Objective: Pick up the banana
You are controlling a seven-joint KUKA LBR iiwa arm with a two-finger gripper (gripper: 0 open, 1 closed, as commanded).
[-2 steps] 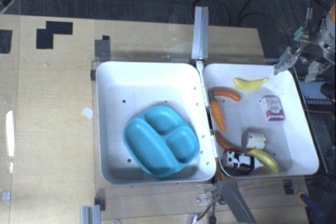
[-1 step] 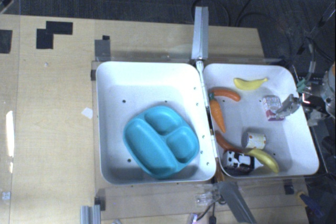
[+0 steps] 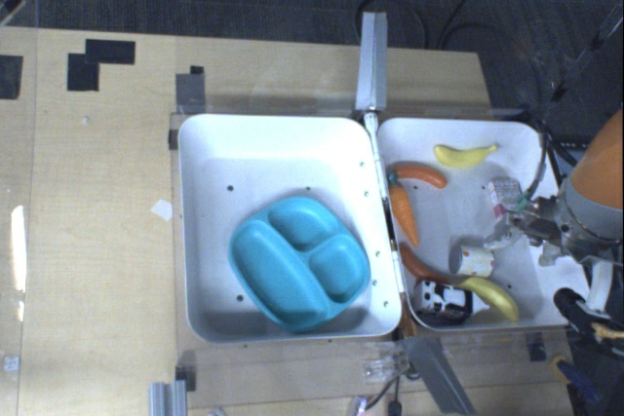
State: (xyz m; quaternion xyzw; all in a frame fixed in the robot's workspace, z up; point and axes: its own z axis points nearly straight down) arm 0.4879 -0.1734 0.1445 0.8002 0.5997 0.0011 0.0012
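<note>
Your gripper (image 3: 499, 229) sits low over the right bin's (image 3: 522, 133) right side; you cannot tell its state. One banana (image 3: 464, 153) lies near the far edge, another banana (image 3: 491, 296) by the near edge.

Two bananas lay in the right-hand bin (image 3: 526, 133). One banana (image 3: 464, 154), small, pale yellow and gently curved, rested near the bin's far wall, lying crosswise, just above an orange sausage-shaped item (image 3: 419, 175). The other banana (image 3: 492, 296), deeper yellow, lay tilted near the front wall, beside a small grey-and-white cylinder (image 3: 472, 259).
</note>
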